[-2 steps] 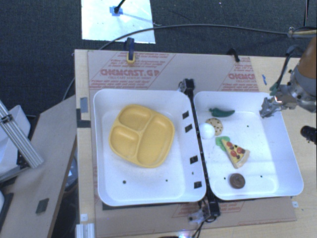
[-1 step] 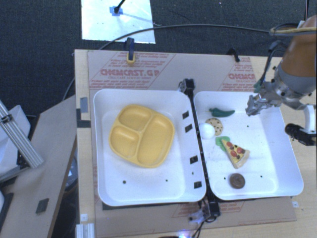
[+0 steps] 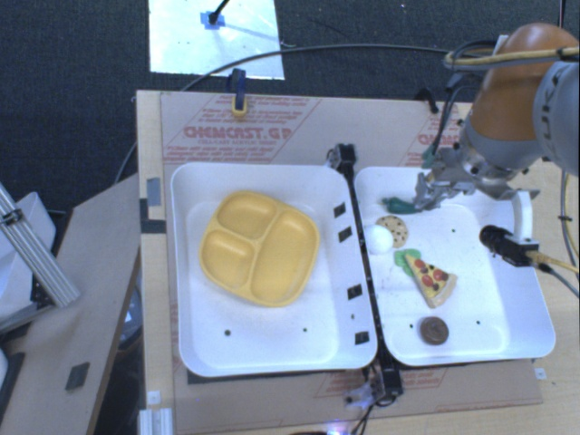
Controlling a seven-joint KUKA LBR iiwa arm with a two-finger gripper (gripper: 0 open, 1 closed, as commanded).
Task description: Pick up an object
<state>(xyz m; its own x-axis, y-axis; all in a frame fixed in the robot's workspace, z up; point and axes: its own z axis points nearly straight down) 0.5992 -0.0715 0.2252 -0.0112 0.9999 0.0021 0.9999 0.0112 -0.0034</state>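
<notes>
1. The arm [image 3: 521, 89] enters from the right of the camera view and reaches over the rear of the right bin [image 3: 494, 311].
2. The end effector [image 3: 428, 198] is positioned low at the rear left part of the right bin, near its back wall.
3. End effector state: how far it is open cannot be told from this view, and no item is clearly seen gripped in it.
4. The green object [image 3: 399, 206] lies on the floor of the right bin, just to the left of the end effector tip. Whether the two are touching cannot be told.
5. Other contents of the right bin:
   - a chocolate-chip cookie [image 3: 392, 227], just in front of the green object;
   - a white ball [image 3: 381, 239], touching or almost touching the cookie, beside the divider between the bins;
   - a pizza slice [image 3: 430, 279], near the middle of the bin;
   - a brown disc [image 3: 434, 331], near the front wall, apart from the rest.
6. The left bin [image 3: 272, 343] holds a yellow divided plate [image 3: 260, 246], lying flat near its middle.
7. Both bins rest side by side on the surface [image 3: 245, 134], which bears red lettering.
</notes>
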